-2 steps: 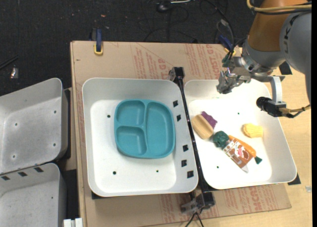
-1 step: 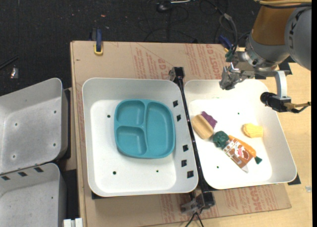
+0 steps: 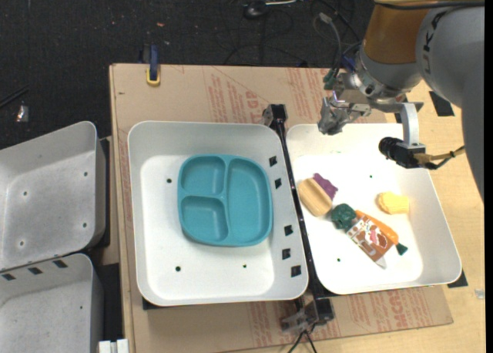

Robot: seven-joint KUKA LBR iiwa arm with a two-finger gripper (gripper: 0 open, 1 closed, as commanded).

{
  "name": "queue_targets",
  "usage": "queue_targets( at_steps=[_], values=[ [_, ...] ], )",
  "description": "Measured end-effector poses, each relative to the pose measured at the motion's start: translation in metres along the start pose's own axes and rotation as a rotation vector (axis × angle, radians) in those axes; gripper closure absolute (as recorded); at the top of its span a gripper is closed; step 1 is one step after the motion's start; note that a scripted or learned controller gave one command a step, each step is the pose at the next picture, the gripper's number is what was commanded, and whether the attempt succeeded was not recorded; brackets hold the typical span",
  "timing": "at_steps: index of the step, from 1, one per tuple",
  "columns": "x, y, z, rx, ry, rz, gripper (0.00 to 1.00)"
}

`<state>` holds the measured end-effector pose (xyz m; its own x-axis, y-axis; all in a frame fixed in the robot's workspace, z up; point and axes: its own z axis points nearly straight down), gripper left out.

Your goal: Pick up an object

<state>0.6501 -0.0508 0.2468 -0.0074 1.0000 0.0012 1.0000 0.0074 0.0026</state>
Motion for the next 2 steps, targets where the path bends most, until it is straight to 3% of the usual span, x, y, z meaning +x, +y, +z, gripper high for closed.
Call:
queue_targets(
  at_steps=[2],
  values=[
    [0.095,0.004,0.019,0.004,0.0,0.0,1.0]
  ],
)
